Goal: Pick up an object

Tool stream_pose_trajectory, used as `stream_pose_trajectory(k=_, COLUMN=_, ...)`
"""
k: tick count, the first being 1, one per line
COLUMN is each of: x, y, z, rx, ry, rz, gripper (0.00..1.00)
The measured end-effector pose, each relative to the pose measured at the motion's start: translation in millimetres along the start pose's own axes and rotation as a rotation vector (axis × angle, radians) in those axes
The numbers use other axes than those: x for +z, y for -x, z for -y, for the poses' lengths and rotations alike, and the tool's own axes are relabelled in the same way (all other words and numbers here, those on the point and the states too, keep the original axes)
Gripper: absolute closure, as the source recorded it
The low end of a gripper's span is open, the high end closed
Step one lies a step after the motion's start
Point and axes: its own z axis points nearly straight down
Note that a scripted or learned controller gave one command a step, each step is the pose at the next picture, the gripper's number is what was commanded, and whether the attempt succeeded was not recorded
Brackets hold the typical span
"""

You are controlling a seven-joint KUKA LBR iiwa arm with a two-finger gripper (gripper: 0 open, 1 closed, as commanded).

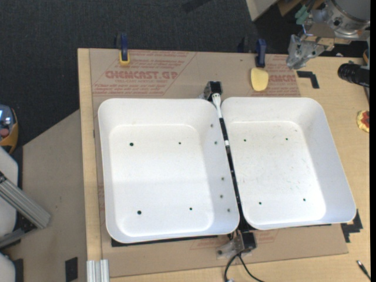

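Two white bins on cardboard; hand hangs above it, grip unclear.

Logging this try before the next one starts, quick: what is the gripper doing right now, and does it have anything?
Gripper: cannot be told whether open or closed; nothing seen held. It hangs above the bench behind the right bin, right of the yellow object.

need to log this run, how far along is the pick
Done: nothing that shows; no object is lifted. In hand: the gripper hangs above the bench's far right corner, past the right bin, with nothing visible between its fingers. The yellow object lies on the cardboard just beyond that bin's far rim, to the gripper's left in the view. Left: reaching an object, closing on it and lifting it.
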Motion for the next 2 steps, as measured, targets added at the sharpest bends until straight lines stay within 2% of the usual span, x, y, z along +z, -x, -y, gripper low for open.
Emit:
stream_pose_trajectory(k=1, x=97, y=-86, z=3, rx=-0.011, ry=-0.018, rz=-0.007, gripper=1.00)
stream_pose_trajectory(k=2, x=23, y=-56, z=0, rx=-0.003, ry=0.000, rz=-0.002, gripper=1.00)
